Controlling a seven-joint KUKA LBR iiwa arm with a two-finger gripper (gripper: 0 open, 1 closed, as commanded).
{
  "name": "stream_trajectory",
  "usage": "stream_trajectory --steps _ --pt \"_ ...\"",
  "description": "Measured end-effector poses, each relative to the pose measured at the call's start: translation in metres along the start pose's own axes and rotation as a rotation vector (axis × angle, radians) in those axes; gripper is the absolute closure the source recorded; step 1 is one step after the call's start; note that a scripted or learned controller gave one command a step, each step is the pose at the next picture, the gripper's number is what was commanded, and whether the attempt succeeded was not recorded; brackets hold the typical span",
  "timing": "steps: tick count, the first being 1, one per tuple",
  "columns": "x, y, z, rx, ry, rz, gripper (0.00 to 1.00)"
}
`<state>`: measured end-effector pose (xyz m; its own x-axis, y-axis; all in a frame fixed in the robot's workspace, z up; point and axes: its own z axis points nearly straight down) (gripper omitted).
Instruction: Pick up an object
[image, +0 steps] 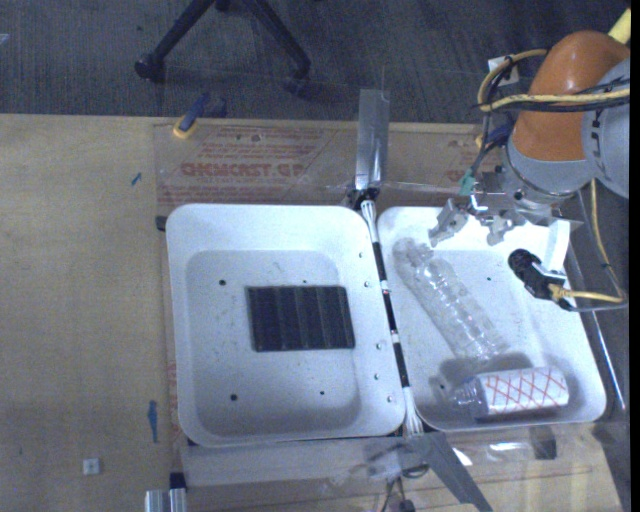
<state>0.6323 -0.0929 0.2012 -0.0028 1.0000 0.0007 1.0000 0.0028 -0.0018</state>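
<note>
Camera view looks down on the table (80, 300), where two white bins sit side by side. The hand (468, 226) hangs at the upper right of the frame, above the far end of the right bin (585, 360), its two fingers spread wide with nothing between them. Just below it a clear plastic bottle (445, 295) lies slanted across that bin. Near the lower right edge rests a second bottle with a red-checked label (515, 390). The left bin (200, 250) holds a flat dark ribbed panel (300, 318) at its centre.
</note>
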Motion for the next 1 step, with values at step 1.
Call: stream_trajectory --steps 1 --pt "-0.0525 -0.0492 0.0700 -0.002 -0.001 -0.135 0.00"
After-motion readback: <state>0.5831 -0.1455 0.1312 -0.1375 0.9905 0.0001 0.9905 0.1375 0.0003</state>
